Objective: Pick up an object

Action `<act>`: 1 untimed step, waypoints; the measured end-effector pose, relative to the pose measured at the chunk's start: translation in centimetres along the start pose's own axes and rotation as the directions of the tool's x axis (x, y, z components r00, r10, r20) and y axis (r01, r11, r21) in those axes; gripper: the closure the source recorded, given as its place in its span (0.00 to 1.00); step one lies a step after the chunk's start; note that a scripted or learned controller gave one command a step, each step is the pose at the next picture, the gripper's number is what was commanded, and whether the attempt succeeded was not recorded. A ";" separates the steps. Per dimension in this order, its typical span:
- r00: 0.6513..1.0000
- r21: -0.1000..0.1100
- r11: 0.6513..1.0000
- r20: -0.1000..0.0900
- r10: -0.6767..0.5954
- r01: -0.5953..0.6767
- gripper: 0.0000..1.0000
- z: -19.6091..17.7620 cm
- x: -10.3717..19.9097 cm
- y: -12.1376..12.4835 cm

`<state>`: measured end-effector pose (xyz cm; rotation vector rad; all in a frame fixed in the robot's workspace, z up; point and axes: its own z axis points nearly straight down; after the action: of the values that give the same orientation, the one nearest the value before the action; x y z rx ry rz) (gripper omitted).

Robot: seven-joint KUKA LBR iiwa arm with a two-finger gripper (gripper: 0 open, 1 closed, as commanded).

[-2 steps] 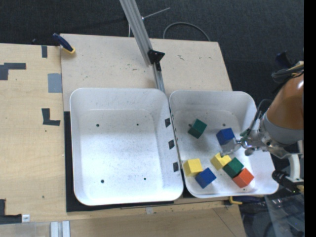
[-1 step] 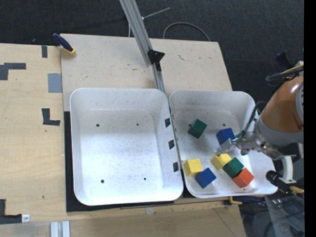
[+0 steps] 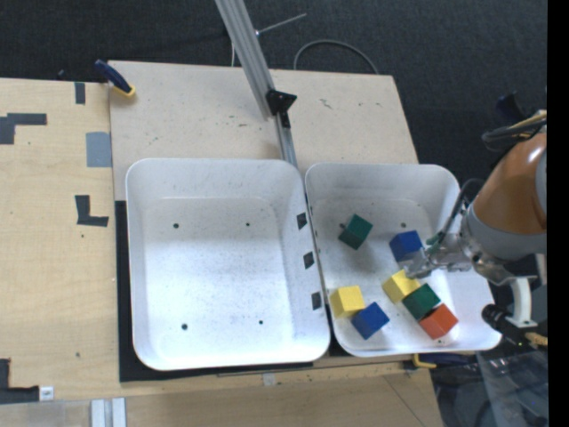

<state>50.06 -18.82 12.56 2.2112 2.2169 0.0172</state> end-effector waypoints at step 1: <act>1.000 0.011 1.000 0.002 0.001 -0.001 1.00 -5.8 0.1 -0.7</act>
<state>49.29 -18.72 18.34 2.2171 2.2200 0.0025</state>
